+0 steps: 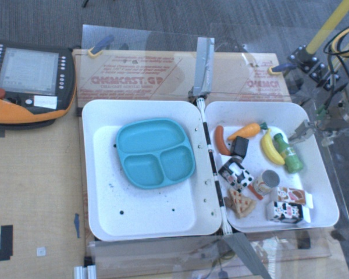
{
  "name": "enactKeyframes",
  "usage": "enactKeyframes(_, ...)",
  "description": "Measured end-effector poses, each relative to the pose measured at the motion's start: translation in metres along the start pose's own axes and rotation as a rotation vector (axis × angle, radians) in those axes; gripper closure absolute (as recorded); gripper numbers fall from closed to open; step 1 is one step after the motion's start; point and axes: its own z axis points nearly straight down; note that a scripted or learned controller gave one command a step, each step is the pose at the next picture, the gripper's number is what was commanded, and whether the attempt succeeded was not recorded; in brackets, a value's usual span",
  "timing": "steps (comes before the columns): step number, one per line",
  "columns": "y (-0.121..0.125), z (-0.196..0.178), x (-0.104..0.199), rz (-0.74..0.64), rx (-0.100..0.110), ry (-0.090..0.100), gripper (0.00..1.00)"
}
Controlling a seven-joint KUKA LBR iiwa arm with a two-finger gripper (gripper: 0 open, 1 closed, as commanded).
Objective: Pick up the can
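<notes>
front of right bin (333,205): a carton (289,212) and a pizza slice (242,203) are seen by the near wall.
can (269,179): it is found in the right bin's near half, just behind the carton and beside the pizza slice; a round grey end is shown to the camera.
can axis: it is judged to be upright or nearly so, though this cannot be settled from the slant.
banana (271,147) and bottle (290,154): they are laid side by side just beyond the can, between it and the gripper.
gripper (307,131): it is seen at the right bin's right rim, above the bottle's far end; whether it is released or clenched cannot be told, and nothing is seen held.
key relation: the can lies toward the view's left and nearer the camera from the gripper, past the bottle.
next move: a shift across and a straight descent are judged to be needed.
risk: the bottle may be nudged.
plate (155,153): it is set in the left bin (99,173), well apart.
</notes>
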Motion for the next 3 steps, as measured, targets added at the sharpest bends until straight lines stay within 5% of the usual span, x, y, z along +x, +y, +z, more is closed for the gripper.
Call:
enactKeyframes(1,-0.057,0.123,0.007,0.221,-0.01,0.006,0.0)
enactKeyframes(2,0.025,0.132,0.003,0.095,-0.011,0.011,0.0)
enactKeyframes(3,0.016,0.129,-0.003,0.003,-0.025,0.011,0.0)
